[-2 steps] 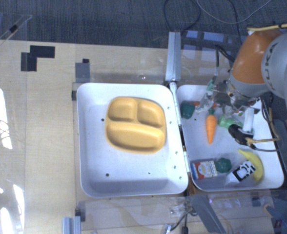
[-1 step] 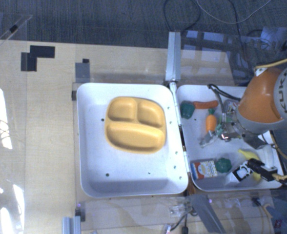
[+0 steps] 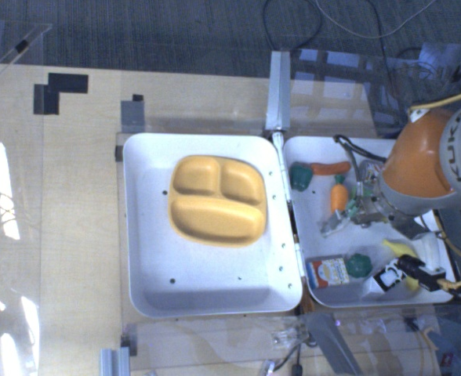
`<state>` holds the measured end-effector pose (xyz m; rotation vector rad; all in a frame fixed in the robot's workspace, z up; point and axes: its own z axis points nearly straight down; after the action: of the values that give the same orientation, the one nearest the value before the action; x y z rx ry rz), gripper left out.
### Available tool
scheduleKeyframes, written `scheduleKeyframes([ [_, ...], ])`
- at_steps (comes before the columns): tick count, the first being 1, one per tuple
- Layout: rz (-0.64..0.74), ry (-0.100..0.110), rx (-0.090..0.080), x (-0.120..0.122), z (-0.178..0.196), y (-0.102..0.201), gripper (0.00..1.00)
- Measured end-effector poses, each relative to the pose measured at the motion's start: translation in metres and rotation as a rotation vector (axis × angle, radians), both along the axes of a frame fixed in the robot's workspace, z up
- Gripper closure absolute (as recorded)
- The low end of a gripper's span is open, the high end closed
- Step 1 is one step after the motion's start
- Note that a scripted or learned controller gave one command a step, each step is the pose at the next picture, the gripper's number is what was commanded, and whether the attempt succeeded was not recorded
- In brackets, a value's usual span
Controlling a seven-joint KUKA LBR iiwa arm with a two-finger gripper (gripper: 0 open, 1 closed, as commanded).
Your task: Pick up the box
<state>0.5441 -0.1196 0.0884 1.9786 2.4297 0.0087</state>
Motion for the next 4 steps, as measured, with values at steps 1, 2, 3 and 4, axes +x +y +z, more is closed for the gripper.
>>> scheduleKeyframes([
  [1,-0.128,0.007,0.003,-0.0565,0.0052,0.0333,0.00],
  [2,-0.179,0.001,0.004,-0.0545,0.0007,0.0339,0.00],
  [3,-0.045,-0.006,0.000,-0.0526,0.0009,0.0338,0.00],
  [4,0.096,-0.007,-0.001,-0.0521,0.0010,0.0326,0.00],
])
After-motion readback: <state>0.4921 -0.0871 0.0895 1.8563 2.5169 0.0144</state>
